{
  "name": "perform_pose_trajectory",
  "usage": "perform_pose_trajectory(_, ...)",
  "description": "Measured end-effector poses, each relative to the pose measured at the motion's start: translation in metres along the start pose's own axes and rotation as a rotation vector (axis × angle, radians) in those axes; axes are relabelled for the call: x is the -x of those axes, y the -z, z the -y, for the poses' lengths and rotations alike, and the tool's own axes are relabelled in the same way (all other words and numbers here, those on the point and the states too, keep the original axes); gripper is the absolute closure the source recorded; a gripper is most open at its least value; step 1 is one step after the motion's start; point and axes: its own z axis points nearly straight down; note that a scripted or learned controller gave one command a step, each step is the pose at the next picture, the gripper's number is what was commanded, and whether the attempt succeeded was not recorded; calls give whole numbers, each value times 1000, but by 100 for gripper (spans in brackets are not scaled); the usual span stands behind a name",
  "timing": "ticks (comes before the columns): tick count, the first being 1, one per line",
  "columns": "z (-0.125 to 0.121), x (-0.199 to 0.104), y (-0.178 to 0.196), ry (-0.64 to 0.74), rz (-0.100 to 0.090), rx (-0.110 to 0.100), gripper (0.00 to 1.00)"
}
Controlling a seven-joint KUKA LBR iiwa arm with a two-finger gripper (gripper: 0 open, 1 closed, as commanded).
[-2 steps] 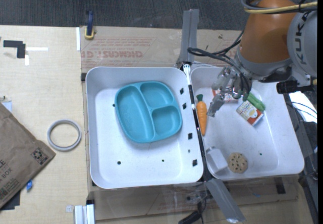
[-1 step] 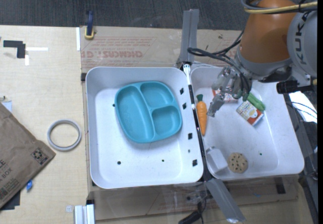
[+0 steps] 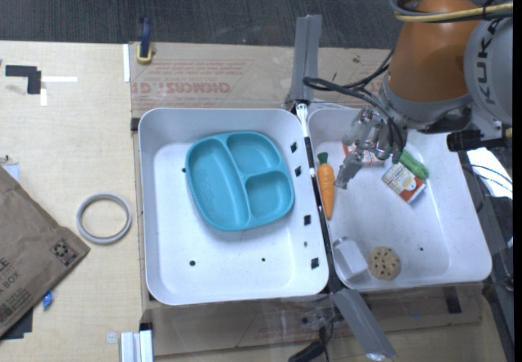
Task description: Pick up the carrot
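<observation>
An orange carrot [image 3: 326,187] with a green top lies along the left wall of the right bin [image 3: 457,267], pointing toward the front. My gripper [image 3: 356,161] hangs over the right bin, just right of and slightly behind the carrot. Its fingers [image 3: 346,172] point down and left toward the carrot, apart from it, and nothing sits between them.
A blue divided plate [image 3: 240,179] lies in the left bin [image 3: 163,271]. The right bin also holds a cookie [image 3: 383,262], a small carton [image 3: 404,181] and a green item [image 3: 413,165]. A tape ring [image 3: 103,217] and a cardboard box [image 3: 28,254] rest on the bench at left.
</observation>
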Motion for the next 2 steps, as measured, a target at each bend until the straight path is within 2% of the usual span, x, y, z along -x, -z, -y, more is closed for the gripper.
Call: perform_pose_trajectory(2, 0, 0, 0, 0, 0, 0, 0)
